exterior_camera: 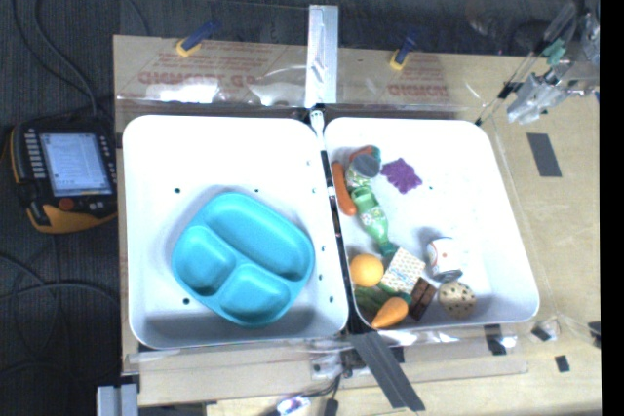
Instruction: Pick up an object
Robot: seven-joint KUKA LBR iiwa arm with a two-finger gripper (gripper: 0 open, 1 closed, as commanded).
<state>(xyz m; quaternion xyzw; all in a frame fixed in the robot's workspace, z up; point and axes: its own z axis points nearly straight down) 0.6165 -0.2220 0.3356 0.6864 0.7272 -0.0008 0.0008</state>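
The hand (pixel 556 63) is parked at the upper right of the frame, its opening not discernible, while small toys (pixel 390 239) are left heaped in the right bin (pixel 487 209), unpicked

Two shallow white bins are seen side by side on the worktop (pixel 556 239). In the left bin (pixel 156 161) a blue divided tray (pixel 244 255) is laid, tilted toward the lower right. In the right bin (pixel 487 209) small objects are gathered along the left wall: a slim orange carrot (pixel 343 190), a green bottle (pixel 370 212), an orange ball (pixel 367 270) and a second carrot (pixel 390 311) near the front corner. A purple piece (pixel 401 174) is set apart from them toward the middle. A white cup (pixel 444 256) and a spotted die (pixel 456 297) are placed near the front right. The gripper (pixel 546 83) is seen above the worktop's far right corner, well apart from both bins. A handheld pendant (pixel 63 172) is laid on the floor at the left.
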